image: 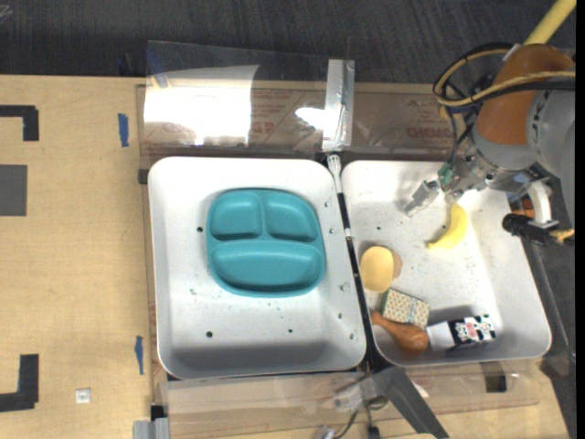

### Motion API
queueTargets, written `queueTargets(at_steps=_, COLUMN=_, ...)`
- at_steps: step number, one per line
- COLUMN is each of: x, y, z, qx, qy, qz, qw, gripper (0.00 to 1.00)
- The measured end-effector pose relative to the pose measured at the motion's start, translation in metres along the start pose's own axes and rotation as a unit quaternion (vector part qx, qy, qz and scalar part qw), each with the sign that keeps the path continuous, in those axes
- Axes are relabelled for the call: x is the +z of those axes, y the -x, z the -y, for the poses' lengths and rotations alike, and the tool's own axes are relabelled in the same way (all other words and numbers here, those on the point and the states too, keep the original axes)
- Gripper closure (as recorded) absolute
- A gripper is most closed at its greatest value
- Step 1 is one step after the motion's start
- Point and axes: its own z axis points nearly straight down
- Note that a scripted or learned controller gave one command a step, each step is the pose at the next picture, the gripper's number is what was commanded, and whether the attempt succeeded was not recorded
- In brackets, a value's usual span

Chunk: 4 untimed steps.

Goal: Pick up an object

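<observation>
Currently the gripper (422, 196) hangs open and empty over the right bin (539, 327), just beside the banana (449, 230). Judged step: approach before grasp. Next move calls for centring over the banana, descending, then closing.

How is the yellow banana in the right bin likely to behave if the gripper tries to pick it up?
The banana looks smooth and curved, so it may slip or pivot between narrow fingers. Lying flat on the right bin floor, it probably rocks or spins when nudged. It seems a small toy, likely light. The gripper sits beside it.
</observation>
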Motion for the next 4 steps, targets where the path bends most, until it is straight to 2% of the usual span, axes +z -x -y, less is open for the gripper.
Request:
queueTargets(at_steps=1, x=-0.002, y=0.024, z=0.05, qx=0.001, qy=0.004, qz=-0.001, qw=1.0, gripper=0.0)
queueTargets(at_steps=2, x=-0.002, y=0.024, z=0.05, qx=0.001, qy=0.004, qz=-0.001, qw=1.0, gripper=0.0)
queueTargets(at_steps=3, x=-0.001, y=-0.037, z=0.085, qx=-0.003, qy=0.004, qz=0.003, qw=1.0, gripper=0.0)
queueTargets(at_steps=4, x=-0.002, y=-0.074, z=0.132, qx=-0.007, qy=0.004, qz=0.003, qw=1.0, gripper=0.0)
